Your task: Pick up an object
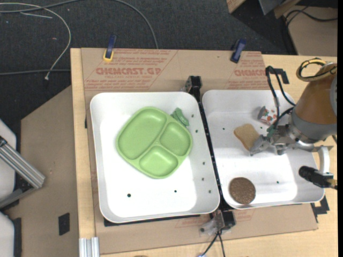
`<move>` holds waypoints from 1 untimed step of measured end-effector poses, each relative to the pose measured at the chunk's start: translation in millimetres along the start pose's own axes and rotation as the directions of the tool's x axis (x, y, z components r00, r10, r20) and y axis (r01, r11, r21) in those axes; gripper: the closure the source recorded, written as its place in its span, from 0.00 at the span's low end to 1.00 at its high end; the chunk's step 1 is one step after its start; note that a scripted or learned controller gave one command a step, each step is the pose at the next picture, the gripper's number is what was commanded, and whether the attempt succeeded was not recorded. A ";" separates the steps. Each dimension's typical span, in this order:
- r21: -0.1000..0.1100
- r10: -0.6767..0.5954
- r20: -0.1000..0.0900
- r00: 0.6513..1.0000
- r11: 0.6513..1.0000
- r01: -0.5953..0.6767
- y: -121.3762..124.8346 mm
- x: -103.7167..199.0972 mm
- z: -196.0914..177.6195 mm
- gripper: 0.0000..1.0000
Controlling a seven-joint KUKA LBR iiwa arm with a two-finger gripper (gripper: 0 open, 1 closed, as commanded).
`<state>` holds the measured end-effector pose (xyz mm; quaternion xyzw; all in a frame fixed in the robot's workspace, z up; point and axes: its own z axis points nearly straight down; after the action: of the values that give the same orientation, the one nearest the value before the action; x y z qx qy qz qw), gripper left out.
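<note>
White plastic forms the two shallow bins sitting side by side on a cardboard-covered bench [161,63], with dark carpet and loose cables beyond it. Left bin [107,186] holds a light green divided plate [154,142] with three compartments, lying a little above the bin's middle. Just beside the plate's upper right edge rests a small darker green object [180,116], touching or nearly touching the plate rim. Two blue clamps [110,47] grip the far edge of the cardboard. Right bin [214,111] holds a tan, flat, bread-like piece [246,136] near its middle, and a round brown disc [242,190] close to the near left corner. A small crumpled grey and red item [265,114] lies toward the far side of this bin. The gripper [266,143] hangs low over the right bin, just right of the tan piece, its tip close to that piece. Whether its fingers are spread or closed cannot be told, and nothing can be seen held. The grey arm [316,111], with its orange band, comes in from the right
</note>
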<state>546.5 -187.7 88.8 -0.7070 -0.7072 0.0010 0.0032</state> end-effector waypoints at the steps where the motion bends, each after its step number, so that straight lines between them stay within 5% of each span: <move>1: -0.007 0.000 0.002 1.000 1.000 0.000 1.7 -0.4 -14.4 1.00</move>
<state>548.2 -188.1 103.2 -0.7071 -0.7072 -0.0007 0.0002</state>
